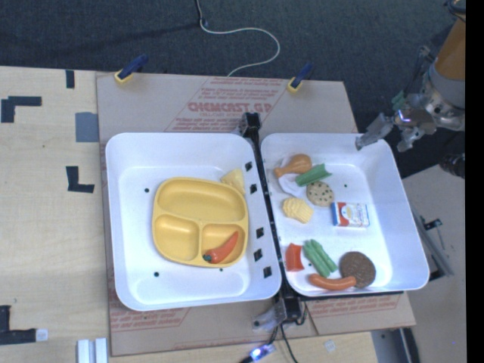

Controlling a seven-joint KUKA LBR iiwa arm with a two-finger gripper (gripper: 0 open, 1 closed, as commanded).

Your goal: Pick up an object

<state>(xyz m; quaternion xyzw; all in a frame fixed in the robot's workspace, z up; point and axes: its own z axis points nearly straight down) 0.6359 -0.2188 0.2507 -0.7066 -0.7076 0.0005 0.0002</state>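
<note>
Gripper (384, 129) hangs off the right bin's (401, 195) far corner, its jaw state impossible to tell, holding nothing, parked clear so every toy food stays reachable below-left of it, the cookie (320, 193) and carton (350, 215) nearest.

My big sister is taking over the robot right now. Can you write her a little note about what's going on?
Gripper: fingers open, holding nothing, hovering over the top right corner of the right white bin.
Right bin: toy food, including a brown round burger patty, a chocolate-chip cookie, a small white carton and a green bean pod.
Left white bin: a yellow divided plastic tray with a red chili pepper in one compartment.
Done: nothing picked.
Left: lower onto one item, grip, lift.
</note>
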